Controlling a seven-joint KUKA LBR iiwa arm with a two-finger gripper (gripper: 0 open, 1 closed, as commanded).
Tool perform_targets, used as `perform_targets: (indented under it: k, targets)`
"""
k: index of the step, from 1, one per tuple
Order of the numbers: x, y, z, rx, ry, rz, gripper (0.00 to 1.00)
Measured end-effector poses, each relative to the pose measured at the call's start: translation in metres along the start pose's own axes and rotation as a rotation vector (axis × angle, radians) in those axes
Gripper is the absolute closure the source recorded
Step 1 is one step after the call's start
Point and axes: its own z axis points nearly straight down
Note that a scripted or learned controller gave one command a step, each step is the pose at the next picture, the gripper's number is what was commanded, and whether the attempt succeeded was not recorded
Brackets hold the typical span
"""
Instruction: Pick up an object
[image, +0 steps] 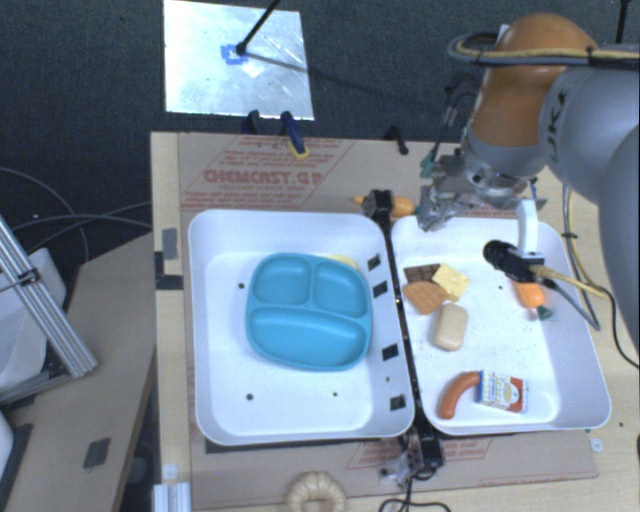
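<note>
While the grey arm with orange band (560, 100) reaches in from the upper right of the frame, nothing is lifted yet. The brown cardboard-topped bench (260, 170) carries two shallow white bins side by side, centre frame.

The left white bin (215, 400) holds a blue plastic plate with compartments (305, 310), lying flat mid-bin.

The right white bin (570, 370) holds all the pick candidates:
- orange-red sausage (458, 393), lower middle of the bin, just beside a small white carton with red and blue print (500, 390)
- beige oblong roll (450, 327), mid-bin, left side
- round tan waffle-textured biscuit (425, 296), just above the roll and touching a pale yellow cheese-like block (452, 281)
- dark brown flat piece (420, 271), at the biscuit's upper edge
- small orange carrot-like piece with a green tip (533, 297), right of centre

The gripper (437, 212) sits over the upper left corner of the right bin, near the rim and well apart from the sausage and carton. Can't tell whether it is apart or together, and no object is visibly in it.

A small orange item (402, 207) lies outside the bins, just left of the gripper.
</note>
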Motion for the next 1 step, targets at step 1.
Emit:
perform_targets:
  k: [1]
  targets:
    - [-0.0013,0.0013,0.0013,0.001,-0.001,0.002,1.00]
